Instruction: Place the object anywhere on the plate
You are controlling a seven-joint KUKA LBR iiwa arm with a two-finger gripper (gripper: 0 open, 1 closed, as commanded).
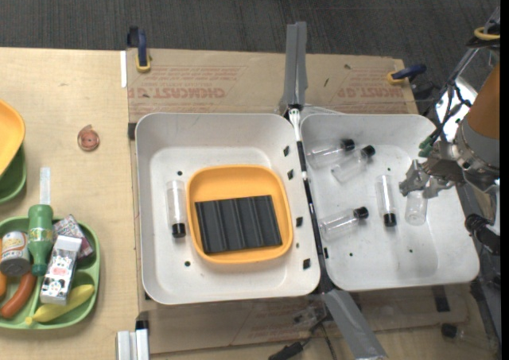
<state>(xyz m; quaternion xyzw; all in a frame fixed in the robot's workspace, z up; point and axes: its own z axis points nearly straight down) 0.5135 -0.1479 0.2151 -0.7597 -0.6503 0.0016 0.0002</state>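
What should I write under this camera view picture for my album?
Grey robot arm's gripper hovers over clear plastic vials in the right white bin; an orange plate waits left.

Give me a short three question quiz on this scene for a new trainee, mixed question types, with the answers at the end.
1. True or false: the orange plate sits in the right bin.
2. What lies beside the plate in the left bin? A) a capped vial B) a spoon C) a cup
3. Fill in: the hand hovers over the ___ bin.
Key: 1 false, the plate is in the left bin; 2 A; 3 right.
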